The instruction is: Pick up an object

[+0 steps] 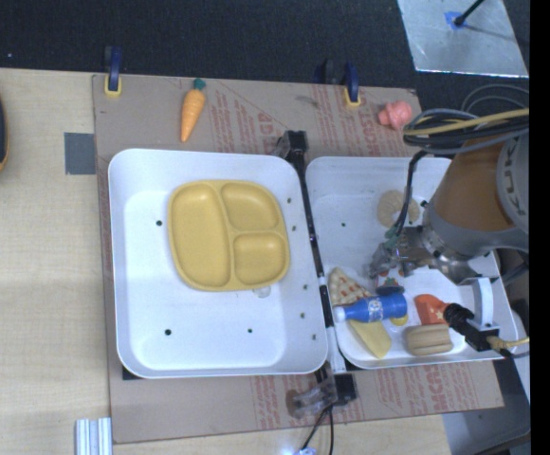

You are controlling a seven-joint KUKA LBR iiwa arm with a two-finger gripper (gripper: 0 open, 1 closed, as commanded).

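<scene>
My gripper [389, 262] hangs low over the middle of the right bin [351, 183], reaching in from the right under the orange-banded wrist. Just below it lies a blue bottle with a silver band [373, 307]. A pizza-slice toy [343, 284] sits left of the bottle, a yellow cheese wedge [371, 338] and a tan bread loaf [428, 340] lie along the bin's front, and a red piece [430, 306] rests to the right. A beige cookie [390, 206] lies behind the gripper. I see nothing between the fingers.
The left bin [142, 330] holds a yellow three-section plate [228, 233]. A toy carrot [192, 110] and a pink toy [396, 114] lie on the board behind the bins. Cables loop at the right. A black device sits at the far left edge.
</scene>
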